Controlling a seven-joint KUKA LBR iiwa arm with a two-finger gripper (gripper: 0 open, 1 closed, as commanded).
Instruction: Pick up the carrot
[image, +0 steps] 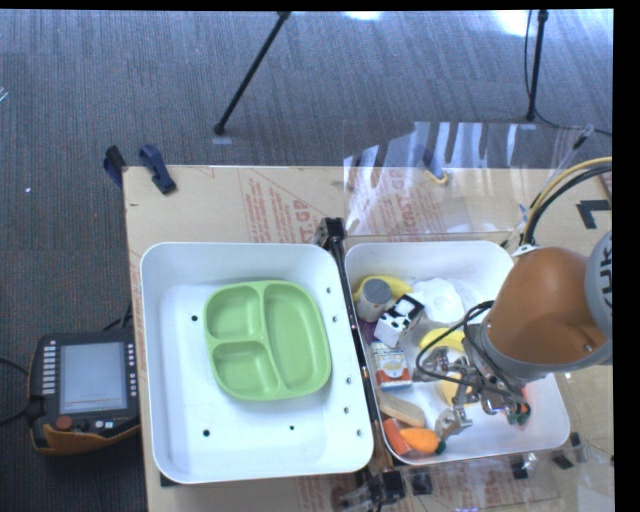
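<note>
The carrot (414, 439), orange with a green tip at its right end, lies in the front left corner of the right bin (432, 244), against the front wall. My gripper (472, 408) hangs low in that bin, just up and to the right of the carrot, under the orange wrist band (545, 305). Nothing can be seen held in it. The arm hides the bin's right half.
The right bin also holds a yellow item (388, 286), a grey cylinder (375, 296), a black-and-white box (401, 319), a white crumpled item (442, 297), a small red-labelled pack (392, 366) and a beige piece (405, 409) beside the carrot. A green divided plate (268, 339) lies in the left bin (152, 300).
</note>
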